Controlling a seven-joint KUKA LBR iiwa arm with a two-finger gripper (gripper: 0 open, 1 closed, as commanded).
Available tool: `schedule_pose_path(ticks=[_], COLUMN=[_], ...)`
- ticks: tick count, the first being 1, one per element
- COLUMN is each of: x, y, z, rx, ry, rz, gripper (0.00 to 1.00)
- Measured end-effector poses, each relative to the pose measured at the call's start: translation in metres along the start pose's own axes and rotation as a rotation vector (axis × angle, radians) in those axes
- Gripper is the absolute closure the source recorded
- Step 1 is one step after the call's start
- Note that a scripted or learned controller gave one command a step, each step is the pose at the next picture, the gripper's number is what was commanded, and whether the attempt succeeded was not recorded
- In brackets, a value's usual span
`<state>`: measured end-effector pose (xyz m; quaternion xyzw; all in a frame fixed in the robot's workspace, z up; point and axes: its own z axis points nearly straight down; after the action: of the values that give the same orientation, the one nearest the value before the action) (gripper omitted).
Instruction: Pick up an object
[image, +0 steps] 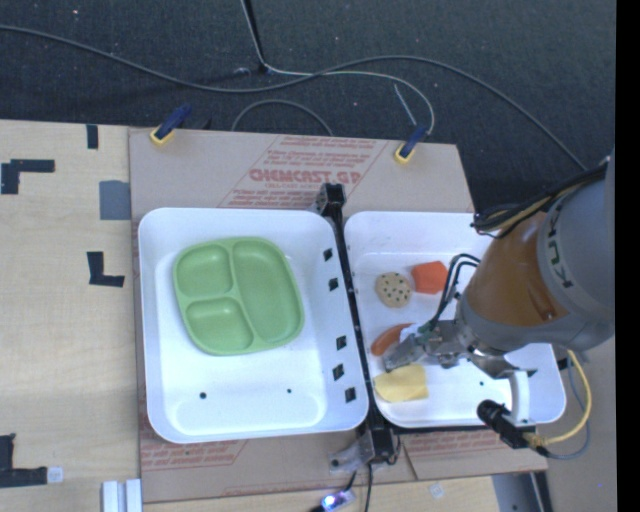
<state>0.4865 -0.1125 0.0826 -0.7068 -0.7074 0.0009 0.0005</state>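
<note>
The right bin (520, 400) holds several small food pieces: a round cookie (394, 289), an orange block (430, 277), an orange-red carrot-like piece (388, 340) and a yellow cheese wedge (402, 384). My gripper (408, 353) is low in this bin, just above the yellow wedge and right beside the carrot piece. The grey and orange arm reaches in from the right and covers the bin's right half. Whether anything sits between the fingers cannot be made out.
The left bin (165, 390) holds a green divided plate (238, 295). A black divider with clips (345, 320) runs between the bins. Cables cross the dark floor behind, and yellow clamps (170, 123) hold the cardboard base.
</note>
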Motion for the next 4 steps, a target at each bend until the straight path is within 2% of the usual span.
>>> schedule_pose_path(ticks=[1, 4], x=[0.0, -0.004], y=[0.001, 0.013], z=[-0.013, -0.136], rx=[-0.002, -0.004], ry=[-0.001, 0.0], rz=[0.0, -0.001], gripper=[1.0, 1.0])
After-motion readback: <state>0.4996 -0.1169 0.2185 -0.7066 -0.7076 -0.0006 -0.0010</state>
